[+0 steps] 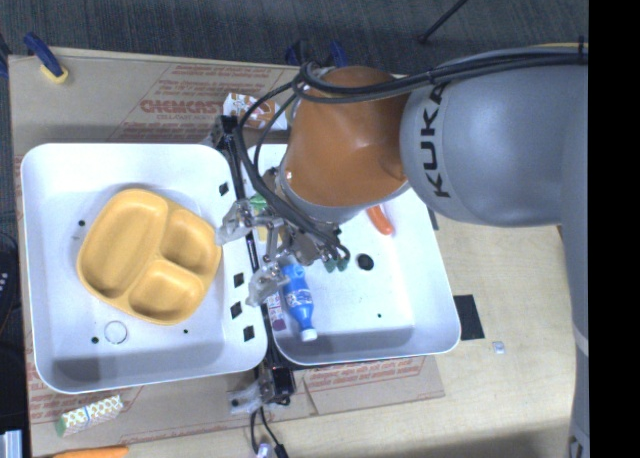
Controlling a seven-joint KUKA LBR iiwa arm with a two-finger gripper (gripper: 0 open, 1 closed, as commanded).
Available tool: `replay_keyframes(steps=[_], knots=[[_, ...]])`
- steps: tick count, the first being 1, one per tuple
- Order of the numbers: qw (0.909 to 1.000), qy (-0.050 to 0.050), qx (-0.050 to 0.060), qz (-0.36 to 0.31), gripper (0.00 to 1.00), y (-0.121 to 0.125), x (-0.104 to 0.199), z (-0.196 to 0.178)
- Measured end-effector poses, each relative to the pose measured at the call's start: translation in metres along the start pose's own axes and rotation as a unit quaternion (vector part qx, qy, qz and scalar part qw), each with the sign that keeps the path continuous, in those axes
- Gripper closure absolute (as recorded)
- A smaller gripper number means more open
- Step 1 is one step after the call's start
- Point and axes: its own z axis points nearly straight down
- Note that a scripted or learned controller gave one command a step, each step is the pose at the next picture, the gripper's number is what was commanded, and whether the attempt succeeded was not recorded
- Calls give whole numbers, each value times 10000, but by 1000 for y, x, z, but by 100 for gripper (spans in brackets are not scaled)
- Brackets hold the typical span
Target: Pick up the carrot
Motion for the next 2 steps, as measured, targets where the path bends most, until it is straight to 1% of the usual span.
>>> replay_keyframes(steps=[1, 2], knots=[[9853, 20, -4, 1710, 0, 23, 13, 7], [9953, 1, -1, 964, 0, 9, -22, 10]])
